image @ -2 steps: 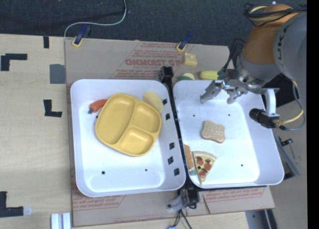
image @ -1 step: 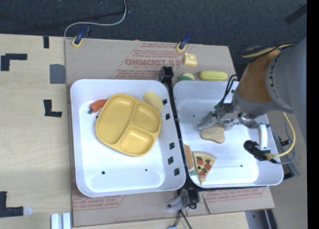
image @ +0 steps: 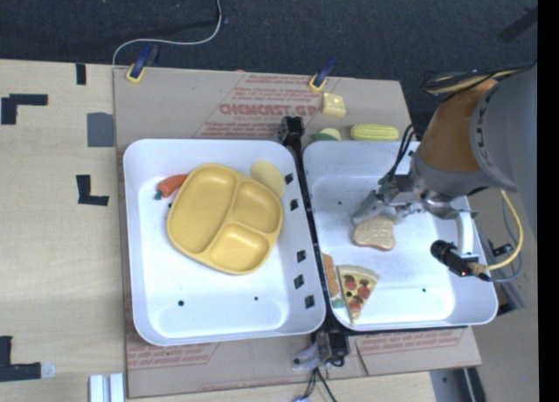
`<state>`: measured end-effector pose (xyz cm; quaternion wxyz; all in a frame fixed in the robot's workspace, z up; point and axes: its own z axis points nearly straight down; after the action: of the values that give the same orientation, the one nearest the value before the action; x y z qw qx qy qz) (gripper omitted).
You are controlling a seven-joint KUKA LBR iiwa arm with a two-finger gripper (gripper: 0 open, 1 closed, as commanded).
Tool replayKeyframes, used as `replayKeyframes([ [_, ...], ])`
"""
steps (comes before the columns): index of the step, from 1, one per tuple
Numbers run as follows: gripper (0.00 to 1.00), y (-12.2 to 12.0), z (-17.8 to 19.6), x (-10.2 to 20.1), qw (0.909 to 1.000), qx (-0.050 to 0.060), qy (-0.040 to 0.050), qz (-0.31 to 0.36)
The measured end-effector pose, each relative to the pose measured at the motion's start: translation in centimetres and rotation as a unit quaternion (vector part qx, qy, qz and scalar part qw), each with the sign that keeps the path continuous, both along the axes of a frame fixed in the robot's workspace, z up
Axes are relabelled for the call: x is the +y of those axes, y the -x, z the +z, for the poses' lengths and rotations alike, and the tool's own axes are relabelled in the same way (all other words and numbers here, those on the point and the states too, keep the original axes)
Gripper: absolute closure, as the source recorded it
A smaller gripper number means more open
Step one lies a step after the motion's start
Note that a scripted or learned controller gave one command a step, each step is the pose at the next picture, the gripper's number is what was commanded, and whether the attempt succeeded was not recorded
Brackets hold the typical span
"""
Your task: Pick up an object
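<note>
My gripper (image: pixel 374 210) hangs low over the right bin (image: pixel 437 300), near its middle. Just below it lies a tan slice of toast (image: pixel 374 233), touching or nearly touching the gripper tip. A pizza slice (image: pixel 355 288) rests near the right bin's front left corner. In the left bin (image: pixel 157 304), a yellow divided plate (image: pixel 225 218) lies tilted. An orange carrot (image: pixel 171 184) pokes out at the plate's left, and a pale yellow fruit (image: pixel 268 176) sits at its upper right.
Behind the right bin on the cardboard lie a corn cob (image: pixel 374 133), a green piece (image: pixel 325 135) and a yellow cheese block (image: pixel 333 105). The grey and orange arm (image: pixel 463 142) covers the bin's right rear. A black divider (image: pixel 301 225) runs between the bins.
</note>
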<state>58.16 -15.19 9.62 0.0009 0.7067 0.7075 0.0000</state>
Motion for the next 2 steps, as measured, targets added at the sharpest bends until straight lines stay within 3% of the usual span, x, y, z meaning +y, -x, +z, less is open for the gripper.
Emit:
replayKeyframes([
  [1,1.00,5.89,9.17,9.07,1.0000,0.002,-0.0022,0.003],
  [2,0.00,5.68,8.76,8.60,1.0000,0.002,-0.0009,0.000],
])
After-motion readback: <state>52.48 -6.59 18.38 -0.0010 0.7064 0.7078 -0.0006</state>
